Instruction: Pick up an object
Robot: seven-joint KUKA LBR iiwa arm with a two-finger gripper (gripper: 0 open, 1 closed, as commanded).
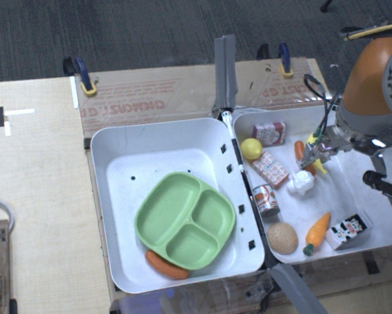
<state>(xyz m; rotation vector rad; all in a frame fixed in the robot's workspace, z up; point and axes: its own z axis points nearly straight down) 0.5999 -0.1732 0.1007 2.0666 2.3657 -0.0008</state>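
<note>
Hard to read at the tool (316, 155): small, dark, tangled with cables, low over the right bin's (372, 239) upper middle. Cannot tell how wide apart its tips are, nor whether anything sits between them. Pressed close against it, something orange and yellow (300, 151), partly covered by the tool, too small to name. Just below the tool, a crumpled white lump (300, 182), touching or nearly touching it; no telling which.

Arm (376, 85) cut off at the right edge, grey with an orange band, covering the right bin's upper right corner.

Left of the tool, a yellow ball (251, 148) near the divider, a red-and-white packet (270, 134) above and right of that ball, and a flat red-patterned packet (272, 168) lying at a slant. Lower left of the tool, a small can (265, 200) on its side. Well below the tool, a tan round ball (282, 238), a toy carrot (316, 234) just beside it, and a black-and-white carton (346, 231) near the bin's lower right rim.

Far left of the tool, in the left bin (116, 196), a green divided tray (184, 221) lying tilted, with an orange sausage-shaped piece (164, 266) half tucked under its lower edge.

Beyond both bins, on the desk (30, 170), clamped cardboard (148, 95) with print too faint to read.
</note>
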